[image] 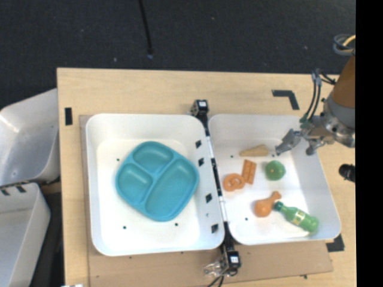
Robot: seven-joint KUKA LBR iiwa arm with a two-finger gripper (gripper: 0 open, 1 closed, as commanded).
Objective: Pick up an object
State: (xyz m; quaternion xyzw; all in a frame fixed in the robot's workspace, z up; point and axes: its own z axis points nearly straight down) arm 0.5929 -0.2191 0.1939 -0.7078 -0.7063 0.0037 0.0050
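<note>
My gripper (299, 145) hangs over the far right part of the right bin (317, 178), open, with nothing between its fingers. Just below it lies a small green round fruit (274, 171). A tan wedge (255, 151) lies to its left. Further left are an orange block (249, 171) and an orange ring (233, 182), touching each other. Near the bin's front sit an orange drumstick (266, 205) and a green bottle (297, 216) lying on its side.
The left bin (102, 220) holds a blue divided plate (157, 180). A divider with black clips (210, 172) runs between the bins. A white container (24, 142) stands off the bench at the left.
</note>
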